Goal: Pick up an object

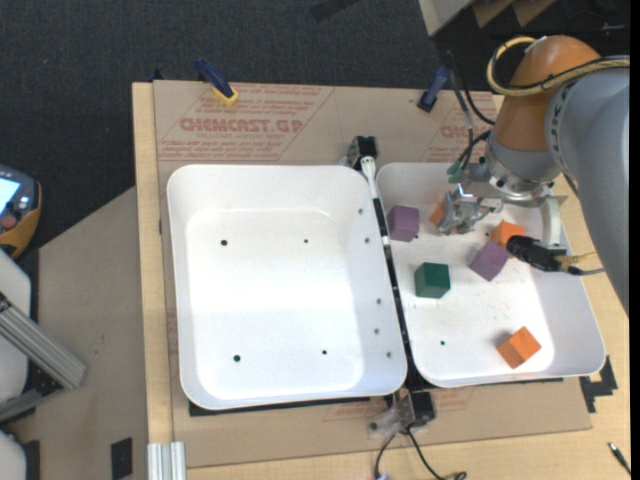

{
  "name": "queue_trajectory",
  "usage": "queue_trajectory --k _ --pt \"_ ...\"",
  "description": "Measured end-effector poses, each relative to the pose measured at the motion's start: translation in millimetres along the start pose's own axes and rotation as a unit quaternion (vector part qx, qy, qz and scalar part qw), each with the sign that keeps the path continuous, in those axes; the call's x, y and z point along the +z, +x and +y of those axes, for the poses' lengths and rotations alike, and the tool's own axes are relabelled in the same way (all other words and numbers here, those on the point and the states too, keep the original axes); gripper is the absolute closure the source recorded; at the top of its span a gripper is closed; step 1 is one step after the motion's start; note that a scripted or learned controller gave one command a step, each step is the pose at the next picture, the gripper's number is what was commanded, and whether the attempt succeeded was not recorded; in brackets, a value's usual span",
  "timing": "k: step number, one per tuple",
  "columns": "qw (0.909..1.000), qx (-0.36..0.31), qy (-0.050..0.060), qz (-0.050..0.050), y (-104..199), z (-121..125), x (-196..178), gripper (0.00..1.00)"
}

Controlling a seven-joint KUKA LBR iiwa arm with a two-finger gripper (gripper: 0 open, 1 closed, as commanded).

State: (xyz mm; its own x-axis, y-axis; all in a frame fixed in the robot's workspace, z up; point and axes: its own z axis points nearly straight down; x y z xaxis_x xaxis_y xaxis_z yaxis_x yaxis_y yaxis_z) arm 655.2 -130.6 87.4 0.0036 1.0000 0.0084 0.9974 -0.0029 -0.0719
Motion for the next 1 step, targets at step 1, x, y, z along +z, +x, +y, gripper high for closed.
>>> queue_trajectory --k 1 --pt "0.9991 -0.005 -0.042 -0.004 71.9 5.9 -105.3 1.00"
